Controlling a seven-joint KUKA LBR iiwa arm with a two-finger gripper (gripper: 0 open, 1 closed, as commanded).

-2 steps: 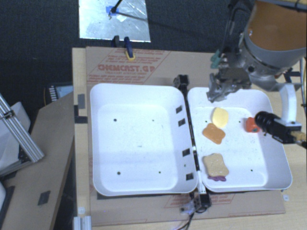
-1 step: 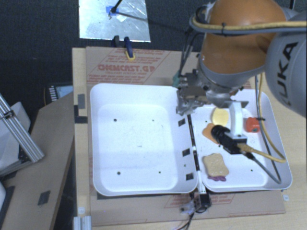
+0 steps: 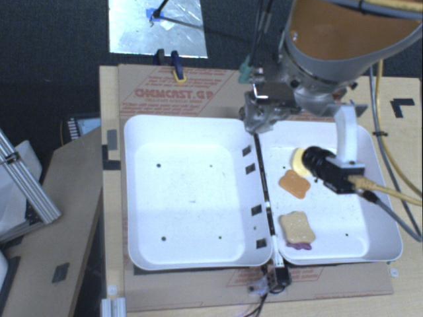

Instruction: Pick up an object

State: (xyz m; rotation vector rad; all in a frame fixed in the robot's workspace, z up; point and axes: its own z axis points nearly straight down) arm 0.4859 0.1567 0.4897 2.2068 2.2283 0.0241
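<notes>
The right bin [image 3: 370, 236] holds three small objects. An orange wafer-like piece [image 3: 295, 184] lies near its middle left. A tan bread-slice shape [image 3: 297, 227] lies closer to the front, with a purple bit [image 3: 301, 246] at its near edge. A yellow round piece [image 3: 301, 162] sits behind the orange one, partly hidden by a black unit. My gripper [image 3: 263, 114] hangs at the far end of the ridge between the two bins, well behind the objects and apart from them. Nothing shows in its grasp.
The left bin [image 3: 135, 197] lies beside the right one. A black unit [image 3: 328, 169] on a white bracket [image 3: 346, 134], with a yellow cable [image 3: 390, 193], reaches over the right bin. The large grey and orange arm body [image 3: 344, 25] overhangs the far right.
</notes>
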